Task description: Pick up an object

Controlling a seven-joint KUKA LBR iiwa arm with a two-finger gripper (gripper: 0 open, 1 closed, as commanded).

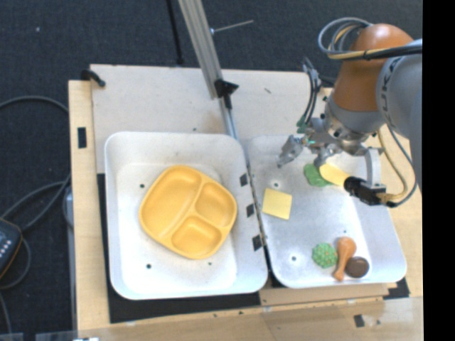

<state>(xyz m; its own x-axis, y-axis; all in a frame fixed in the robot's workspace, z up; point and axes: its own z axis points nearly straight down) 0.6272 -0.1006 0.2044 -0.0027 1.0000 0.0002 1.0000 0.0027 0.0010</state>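
Drumstick (344, 256) near right bin's (377, 227) front | green-yellow piece (321, 173) just under tool (321, 155) | tool grip: cannot tell

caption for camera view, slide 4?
Pincer over right bin by green item; yellow tray in left bin.

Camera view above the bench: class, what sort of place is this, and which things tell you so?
Probably a robotics lab test bench: a grey and orange robot arm reaches over two shallow white bins, toy food like a yellow divided plastic plate lies inside, and cables trail on dark carpet.
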